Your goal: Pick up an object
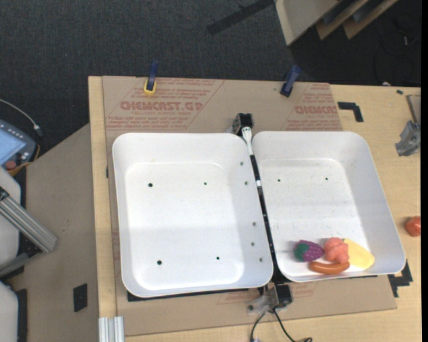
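Camera view is showing two white bins sitting side by side on a printed cardboard sheet (200, 100). The left bin (180, 220) is showing bare floor with a few dark holes. The right bin (314, 200) is holding everything worth picking.

Four toy foods are bunching in its near right corner, probably because the floor is sloping up to the wall there and pieces are collecting against it:
- purple grapes (308, 250), leftmost
- a red-orange lumpy toy (336, 250) touching the grapes; exact food is unclear
- a yellow piece (360, 256) lying against the rim
- an orange sausage-shaped toy (329, 267) lying flat, nearest the near wall

That crowding is making a clean grab harder, I reckon. The grapes are looking like the most open target.

Claw state: cannot tell from here. Nothing is being lifted; every toy is resting on the bin floor.

A dark strip (257, 187) is running along the seam between the bins, seemingly keeping them aligned. A blue clamp (289, 80) and a yellow-tipped clamp (152, 79) are pinning the cardboard's far edge. A cable (267, 327) is trailing off the near edge.

Dark carpet (100, 33) is surrounding the bench. An aluminium rail (27, 224) is leaning in at left, and pale wooden furniture (334, 17) is standing at far right.
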Controlling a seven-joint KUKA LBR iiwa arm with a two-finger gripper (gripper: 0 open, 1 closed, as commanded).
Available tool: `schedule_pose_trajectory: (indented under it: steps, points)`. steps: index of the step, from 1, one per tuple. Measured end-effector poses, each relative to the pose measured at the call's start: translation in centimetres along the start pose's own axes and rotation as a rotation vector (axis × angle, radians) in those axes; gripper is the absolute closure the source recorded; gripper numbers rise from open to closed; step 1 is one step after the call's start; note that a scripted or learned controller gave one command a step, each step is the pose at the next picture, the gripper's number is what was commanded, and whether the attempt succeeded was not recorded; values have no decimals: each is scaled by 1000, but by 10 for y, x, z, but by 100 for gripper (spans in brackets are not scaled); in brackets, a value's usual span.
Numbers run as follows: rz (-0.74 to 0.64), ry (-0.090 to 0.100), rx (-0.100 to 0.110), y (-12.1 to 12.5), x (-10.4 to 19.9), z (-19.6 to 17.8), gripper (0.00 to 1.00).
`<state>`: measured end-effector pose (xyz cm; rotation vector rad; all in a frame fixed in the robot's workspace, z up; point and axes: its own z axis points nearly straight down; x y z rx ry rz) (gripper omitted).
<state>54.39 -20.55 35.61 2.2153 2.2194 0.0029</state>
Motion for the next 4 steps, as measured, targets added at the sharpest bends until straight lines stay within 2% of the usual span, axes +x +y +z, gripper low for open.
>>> schedule_pose_trajectory:
  steps: [1, 4]
  points:
    - [3, -1, 1, 7, -19, 1, 100]
    - [0, -6, -7, 15, -19, -31, 100]
